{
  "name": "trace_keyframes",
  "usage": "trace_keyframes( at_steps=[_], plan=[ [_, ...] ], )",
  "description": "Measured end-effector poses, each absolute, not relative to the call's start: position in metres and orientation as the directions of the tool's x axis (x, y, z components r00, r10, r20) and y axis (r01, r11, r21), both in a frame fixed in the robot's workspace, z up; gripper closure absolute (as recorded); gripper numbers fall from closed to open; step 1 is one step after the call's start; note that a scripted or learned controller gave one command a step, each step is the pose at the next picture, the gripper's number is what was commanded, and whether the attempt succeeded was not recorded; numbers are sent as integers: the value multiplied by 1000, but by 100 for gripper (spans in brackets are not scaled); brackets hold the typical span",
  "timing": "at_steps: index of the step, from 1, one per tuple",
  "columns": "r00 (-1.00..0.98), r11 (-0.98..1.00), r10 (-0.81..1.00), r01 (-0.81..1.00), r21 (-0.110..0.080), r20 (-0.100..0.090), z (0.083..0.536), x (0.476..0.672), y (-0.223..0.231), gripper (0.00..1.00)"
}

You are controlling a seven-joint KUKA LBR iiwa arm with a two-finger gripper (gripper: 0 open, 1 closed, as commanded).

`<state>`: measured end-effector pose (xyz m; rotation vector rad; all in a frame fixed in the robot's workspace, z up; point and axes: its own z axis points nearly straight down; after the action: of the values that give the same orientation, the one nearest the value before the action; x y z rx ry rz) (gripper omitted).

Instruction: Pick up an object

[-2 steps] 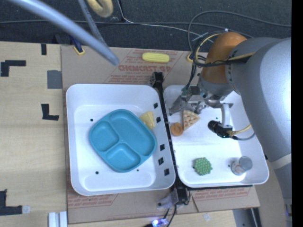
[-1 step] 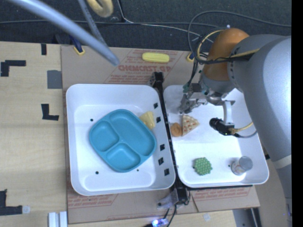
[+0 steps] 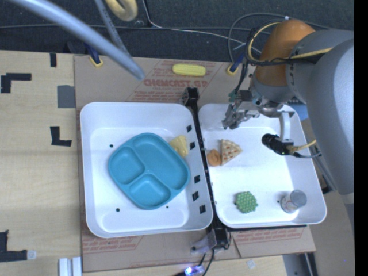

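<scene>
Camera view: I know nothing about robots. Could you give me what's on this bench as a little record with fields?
left bin: blue divided plate, with a small yellow piece at its far right edge
right bin: tan waffle-like wedge beside an orange-brown piece; green bumpy ball; grey metal cylinder
outside the bins: yellow oblong thing on the cardboard behind them
arm: reaches in from the right, its end over the right bin's far left corner
</scene>
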<state>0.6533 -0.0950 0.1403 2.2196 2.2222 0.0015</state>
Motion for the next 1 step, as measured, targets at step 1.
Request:
trace_keyframes(
  at_steps=[1],
  plan=[
    [-2, 2, 1000, 1000, 4, 0, 197, 653, -85, 100]
  ],
)
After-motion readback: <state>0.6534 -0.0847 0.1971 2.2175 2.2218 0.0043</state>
